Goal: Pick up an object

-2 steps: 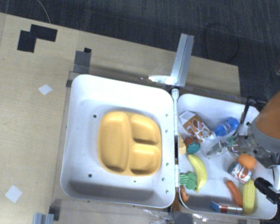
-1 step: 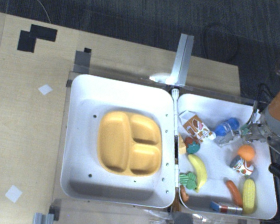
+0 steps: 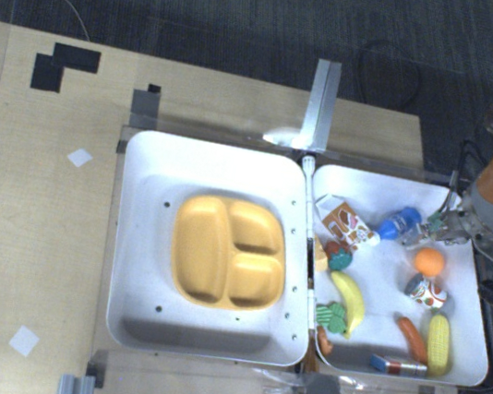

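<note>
A: What is seen on the bench in the camera view?

B: Two white bins are placed side by side. In the left bin (image 3: 135,220) a yellow tray (image 3: 226,252) with three compartments is laid flat. In the right bin (image 3: 472,360) many small things are gathered.

A: Which things are found there?

B: A small carton (image 3: 347,225) is seen near the top left, and a blue bottle (image 3: 399,224) just beside it. An orange ball (image 3: 429,261) is placed under the gripper, with a small patterned cup (image 3: 426,291) below it. A banana (image 3: 348,300) is laid near the middle, a green toy (image 3: 333,315) touching its lower end. A corn cob (image 3: 438,343), a red sausage (image 3: 411,337) and a marker (image 3: 397,366) are found near the bottom edge.

A: And where is the gripper?

B: The gripper (image 3: 435,226) is reached in from the right, over the top part of the right bin, between the blue bottle and the orange ball. Whether it is released or clenched cannot be told, and nothing is clearly seen inside it.
</note>
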`<state>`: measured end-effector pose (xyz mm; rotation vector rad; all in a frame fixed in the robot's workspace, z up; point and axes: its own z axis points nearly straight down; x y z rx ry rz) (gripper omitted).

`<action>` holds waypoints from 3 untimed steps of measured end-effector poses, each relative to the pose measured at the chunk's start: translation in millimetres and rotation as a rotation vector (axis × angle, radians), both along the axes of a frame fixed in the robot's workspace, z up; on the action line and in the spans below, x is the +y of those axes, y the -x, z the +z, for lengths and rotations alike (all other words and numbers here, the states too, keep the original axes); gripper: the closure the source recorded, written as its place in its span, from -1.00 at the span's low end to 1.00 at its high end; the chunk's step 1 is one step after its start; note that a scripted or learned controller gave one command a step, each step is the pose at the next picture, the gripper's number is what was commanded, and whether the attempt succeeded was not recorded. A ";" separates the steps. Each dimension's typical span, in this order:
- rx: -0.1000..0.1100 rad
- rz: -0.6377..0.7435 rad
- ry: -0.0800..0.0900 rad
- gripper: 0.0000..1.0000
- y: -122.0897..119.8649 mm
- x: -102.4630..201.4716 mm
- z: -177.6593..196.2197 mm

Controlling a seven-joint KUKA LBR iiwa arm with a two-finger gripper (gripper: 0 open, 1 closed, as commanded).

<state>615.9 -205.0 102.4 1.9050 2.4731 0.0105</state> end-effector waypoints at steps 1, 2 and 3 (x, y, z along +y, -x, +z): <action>0.004 -0.182 -0.007 1.00 -1.9 34.6 110.3; 0.012 -0.184 -0.007 -1.00 0.0 33.5 106.9; 0.014 -0.262 -0.014 -1.00 -51.4 4.8 -14.8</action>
